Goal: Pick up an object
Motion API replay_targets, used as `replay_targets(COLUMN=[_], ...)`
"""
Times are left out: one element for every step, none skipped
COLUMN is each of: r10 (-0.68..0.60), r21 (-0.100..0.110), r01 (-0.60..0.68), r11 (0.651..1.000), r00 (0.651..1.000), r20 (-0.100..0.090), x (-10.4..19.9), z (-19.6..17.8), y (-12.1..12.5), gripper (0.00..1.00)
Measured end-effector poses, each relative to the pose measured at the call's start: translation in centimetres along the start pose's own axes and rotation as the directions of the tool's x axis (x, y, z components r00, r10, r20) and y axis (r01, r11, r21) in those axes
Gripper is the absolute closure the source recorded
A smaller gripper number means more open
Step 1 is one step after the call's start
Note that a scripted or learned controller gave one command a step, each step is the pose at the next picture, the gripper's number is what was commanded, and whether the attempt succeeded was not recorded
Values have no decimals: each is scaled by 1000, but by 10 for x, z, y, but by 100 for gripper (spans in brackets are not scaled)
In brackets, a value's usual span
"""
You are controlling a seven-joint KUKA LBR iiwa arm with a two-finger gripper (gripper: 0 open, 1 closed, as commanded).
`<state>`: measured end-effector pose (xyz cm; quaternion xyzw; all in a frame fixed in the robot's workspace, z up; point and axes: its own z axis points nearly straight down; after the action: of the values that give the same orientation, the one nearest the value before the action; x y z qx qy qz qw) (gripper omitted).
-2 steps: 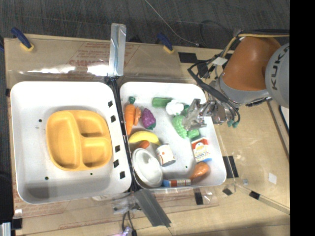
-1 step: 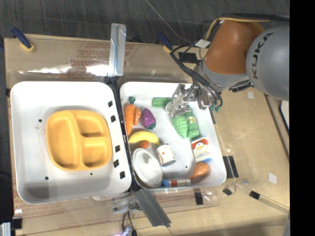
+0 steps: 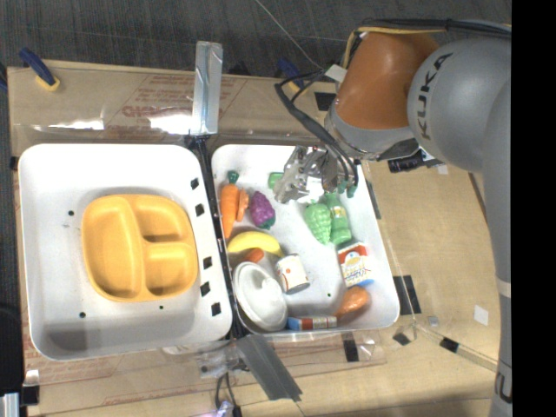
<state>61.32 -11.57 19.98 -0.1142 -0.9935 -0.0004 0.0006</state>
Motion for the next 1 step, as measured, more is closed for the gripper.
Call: replay_targets(r10=[-403], r21=[4], r01=[403], r11=[915], r00=[915], r20=[6], x=[-35], z=[-23], y=[-21], gripper=[100])
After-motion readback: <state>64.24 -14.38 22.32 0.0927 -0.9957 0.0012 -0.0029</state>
